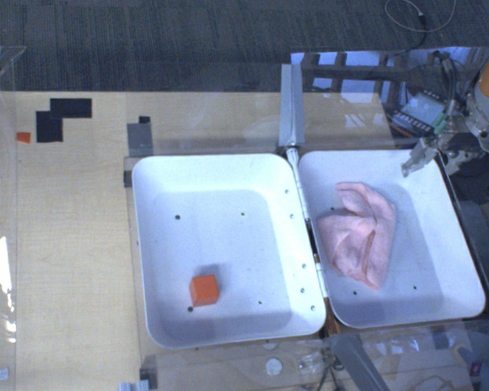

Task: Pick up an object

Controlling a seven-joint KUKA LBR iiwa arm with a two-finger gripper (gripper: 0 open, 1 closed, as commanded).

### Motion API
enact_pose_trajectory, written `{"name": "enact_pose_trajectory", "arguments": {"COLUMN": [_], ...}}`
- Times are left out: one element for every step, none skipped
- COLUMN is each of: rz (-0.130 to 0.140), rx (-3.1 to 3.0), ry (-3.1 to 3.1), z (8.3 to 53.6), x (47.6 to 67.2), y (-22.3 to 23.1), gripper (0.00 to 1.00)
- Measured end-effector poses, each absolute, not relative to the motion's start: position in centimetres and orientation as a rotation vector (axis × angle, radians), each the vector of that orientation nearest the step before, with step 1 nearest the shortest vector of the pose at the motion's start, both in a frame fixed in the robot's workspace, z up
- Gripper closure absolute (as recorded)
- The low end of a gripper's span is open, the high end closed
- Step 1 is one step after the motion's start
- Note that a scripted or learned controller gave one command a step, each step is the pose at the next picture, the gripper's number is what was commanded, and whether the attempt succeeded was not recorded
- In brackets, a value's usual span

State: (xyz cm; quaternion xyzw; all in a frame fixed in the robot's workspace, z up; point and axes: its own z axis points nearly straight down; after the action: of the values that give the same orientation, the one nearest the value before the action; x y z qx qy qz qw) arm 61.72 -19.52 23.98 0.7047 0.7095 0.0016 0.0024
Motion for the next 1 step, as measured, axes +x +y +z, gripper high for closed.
{"name": "enact_pose_trajectory", "arguments": {"rz": [0.004], "rx": [2.081], "ry": [2.349], "z": [12.14], "x": [60.88], "y": [-17.03], "gripper": [0.00]}}
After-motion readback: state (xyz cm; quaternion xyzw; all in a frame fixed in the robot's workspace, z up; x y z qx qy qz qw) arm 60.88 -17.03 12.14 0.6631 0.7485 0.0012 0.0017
